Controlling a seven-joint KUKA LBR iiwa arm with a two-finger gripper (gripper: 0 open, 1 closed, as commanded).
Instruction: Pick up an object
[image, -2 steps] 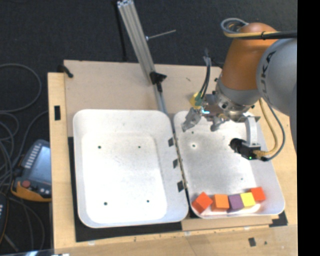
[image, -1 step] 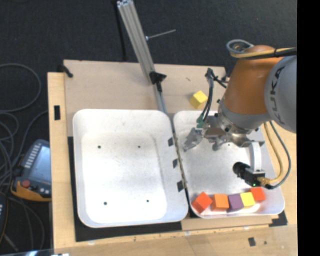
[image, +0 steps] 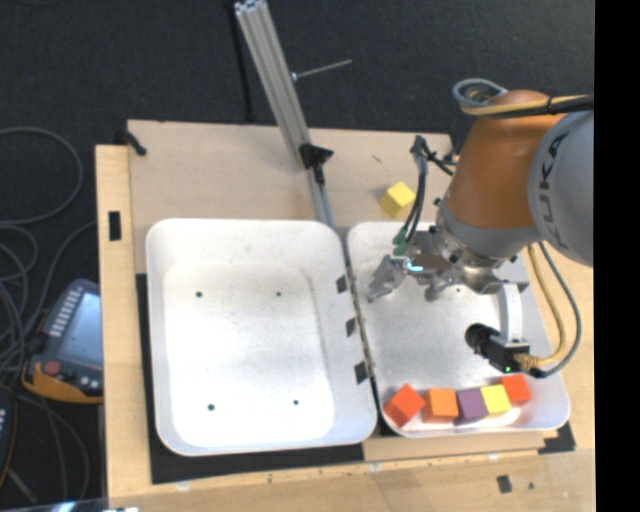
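Note:
Several blocks lie in a row along the near edge of the right bin (image: 540, 330): a red-orange one (image: 405, 403), an orange one (image: 442, 403), a purple one (image: 470, 404), a yellow one (image: 496, 400) and another red-orange one (image: 517, 389). My gripper (image: 411, 285) hangs over the far left part of that bin, well away from the row. Its fingers (image: 383, 281) are spread open, with only bare bin floor between them. A yellow cube (image: 398, 198) sits on the bench beyond the bin's far rim.
The left bin (image: 250, 335) lies beside the right one, with clips along the shared rim. A slanted aluminium bar (image: 285, 100) rises from the bench behind the bins. A black camera unit (image: 490, 343) hangs off the arm over the right bin.

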